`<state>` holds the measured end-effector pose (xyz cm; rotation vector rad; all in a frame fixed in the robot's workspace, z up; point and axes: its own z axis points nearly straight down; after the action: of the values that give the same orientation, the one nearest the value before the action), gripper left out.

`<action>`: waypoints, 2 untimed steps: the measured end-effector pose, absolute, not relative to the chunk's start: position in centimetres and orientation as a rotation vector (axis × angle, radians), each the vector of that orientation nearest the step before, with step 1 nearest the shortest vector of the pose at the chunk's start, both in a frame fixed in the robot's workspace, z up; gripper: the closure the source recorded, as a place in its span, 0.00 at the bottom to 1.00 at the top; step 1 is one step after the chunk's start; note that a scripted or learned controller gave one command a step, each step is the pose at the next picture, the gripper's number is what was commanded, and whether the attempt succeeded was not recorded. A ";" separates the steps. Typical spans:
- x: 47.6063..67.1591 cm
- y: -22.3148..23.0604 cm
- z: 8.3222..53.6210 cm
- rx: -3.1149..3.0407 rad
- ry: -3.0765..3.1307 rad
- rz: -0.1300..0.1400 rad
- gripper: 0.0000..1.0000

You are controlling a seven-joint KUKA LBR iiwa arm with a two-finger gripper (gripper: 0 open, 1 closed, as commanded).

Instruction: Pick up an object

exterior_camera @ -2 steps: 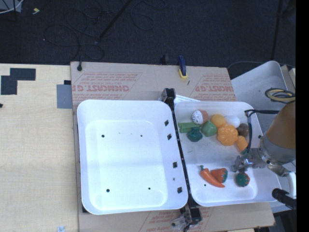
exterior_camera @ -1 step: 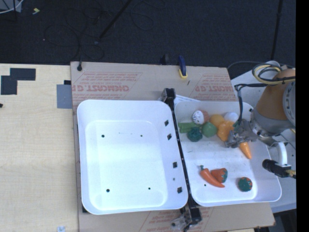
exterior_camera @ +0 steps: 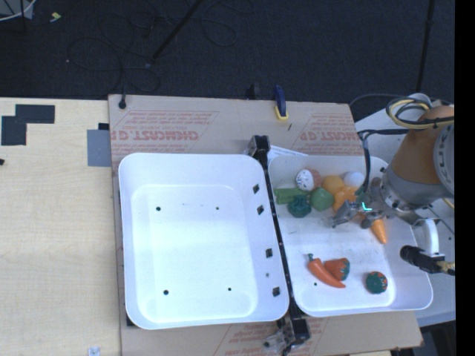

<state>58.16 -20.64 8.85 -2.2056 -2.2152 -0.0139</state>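
My gripper (exterior_camera: 347,215) is low in the right bin (exterior_camera: 404,302), just below a cluster of small toys. That cluster holds a white ball with a face (exterior_camera: 304,179), a dark green piece (exterior_camera: 300,207), a light green piece (exterior_camera: 322,199), yellow-orange pieces (exterior_camera: 335,185) and a white piece (exterior_camera: 355,178). An orange carrot-like piece (exterior_camera: 380,231) lies just right of the gripper. Toward the front of the bin lie a red pepper (exterior_camera: 338,267), an orange chili (exterior_camera: 321,273) and a green-and-red ball (exterior_camera: 376,282). The arm hides part of the bin's right side.
The left bin (exterior_camera: 133,199) stands beside the right one, with a black clip strip (exterior_camera: 269,228) along the shared edge. Both rest on a cardboard sheet (exterior_camera: 185,128). The arm's orange band (exterior_camera: 414,158) and cables (exterior_camera: 404,110) hang over the right rim.
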 end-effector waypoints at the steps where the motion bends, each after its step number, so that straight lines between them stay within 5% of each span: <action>1: 64.2 -18.4 8.5 -2.192 -2.215 0.019 0.00; 2: 64.3 -8.8 8.7 -2.213 -2.223 0.007 0.00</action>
<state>64.27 -8.81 8.70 -2.2127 -2.2228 0.0068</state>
